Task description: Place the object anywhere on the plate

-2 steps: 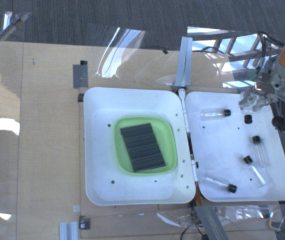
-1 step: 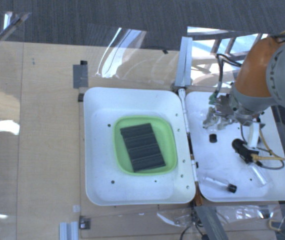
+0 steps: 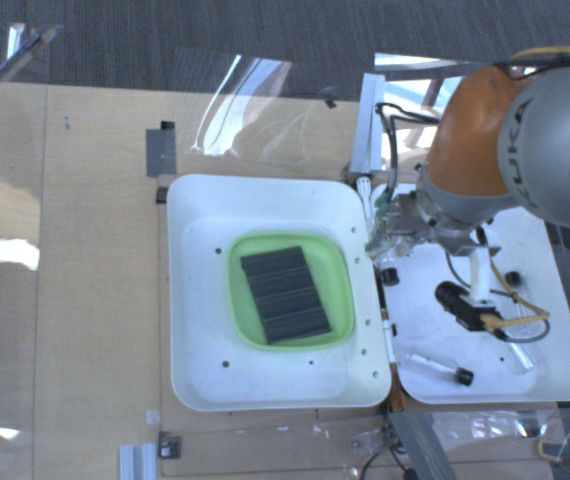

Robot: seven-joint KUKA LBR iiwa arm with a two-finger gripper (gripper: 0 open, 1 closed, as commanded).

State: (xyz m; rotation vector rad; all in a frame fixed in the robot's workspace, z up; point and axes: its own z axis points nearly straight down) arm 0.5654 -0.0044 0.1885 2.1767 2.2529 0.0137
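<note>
Arm (image 3: 510, 128) hangs over the right bin (image 3: 565, 368), hiding its gripper; grip state cannot be told. Dark ridged object (image 3: 284, 294) rests flat on green plate (image 3: 240, 268), consistent with placement done.

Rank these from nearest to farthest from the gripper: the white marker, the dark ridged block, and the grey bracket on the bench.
Measured from the gripper:
1. Dark ridged block, on the green plate, left bin.
2. White marker, right bin's front.
3. Grey bracket, far left on the bench.
</note>
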